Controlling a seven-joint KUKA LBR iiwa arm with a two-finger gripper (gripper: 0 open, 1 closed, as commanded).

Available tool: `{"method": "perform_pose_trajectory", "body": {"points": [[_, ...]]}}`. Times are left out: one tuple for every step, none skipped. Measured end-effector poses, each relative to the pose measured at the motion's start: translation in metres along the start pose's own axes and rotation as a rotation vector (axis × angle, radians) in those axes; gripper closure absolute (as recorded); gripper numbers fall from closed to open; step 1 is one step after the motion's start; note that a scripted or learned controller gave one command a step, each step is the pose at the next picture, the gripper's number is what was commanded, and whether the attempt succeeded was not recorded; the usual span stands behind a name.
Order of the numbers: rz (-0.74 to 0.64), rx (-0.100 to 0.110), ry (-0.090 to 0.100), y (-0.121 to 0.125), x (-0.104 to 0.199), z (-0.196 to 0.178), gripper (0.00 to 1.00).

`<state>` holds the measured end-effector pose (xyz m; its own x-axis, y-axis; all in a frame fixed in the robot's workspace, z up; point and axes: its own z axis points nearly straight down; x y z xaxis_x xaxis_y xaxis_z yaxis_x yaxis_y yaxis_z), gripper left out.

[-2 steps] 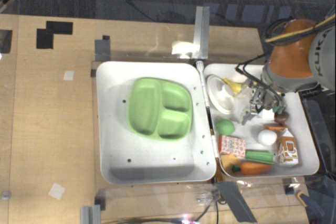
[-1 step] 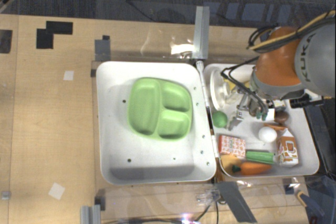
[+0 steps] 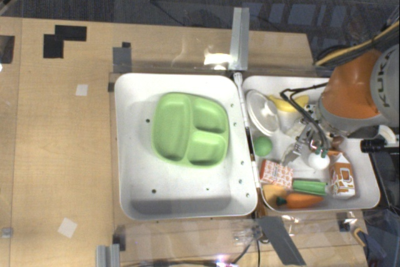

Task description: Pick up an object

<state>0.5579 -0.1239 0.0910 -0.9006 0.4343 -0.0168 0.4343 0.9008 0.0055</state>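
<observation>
My gripper (image 3: 305, 146) hangs low over the middle of the right bin (image 3: 370, 197), under the orange wrist band. Just below and to its right lies a small white object (image 3: 319, 161); I cannot tell whether the two touch. Around it lie a green ball (image 3: 263, 146), a shiny metal bowl (image 3: 262, 112), a yellow banana-like piece (image 3: 291, 103), a red-and-white packet (image 3: 275, 173), a green stick-shaped item (image 3: 309, 186), an orange carrot (image 3: 304, 200) and a small orange carton (image 3: 342, 179).
The left bin (image 3: 134, 153) holds a light green divided plate (image 3: 190, 128). A metal post (image 3: 239, 40) stands at the far end of the ridge between the bins. Black cables run along the arm above the right bin.
</observation>
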Motion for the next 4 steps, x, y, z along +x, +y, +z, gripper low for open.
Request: {"method": "perform_pose_trajectory", "body": {"points": [[0.11,0.002,0.005,0.065,-0.064,0.004,0.0],[0.114,0.002,0.001,0.021,-0.005,0.0,0.0],[0.07,0.002,0.005,0.06,-0.066,0.004,0.0],[0.134,0.002,0.002,0.036,-0.005,0.0,0.0]]}}
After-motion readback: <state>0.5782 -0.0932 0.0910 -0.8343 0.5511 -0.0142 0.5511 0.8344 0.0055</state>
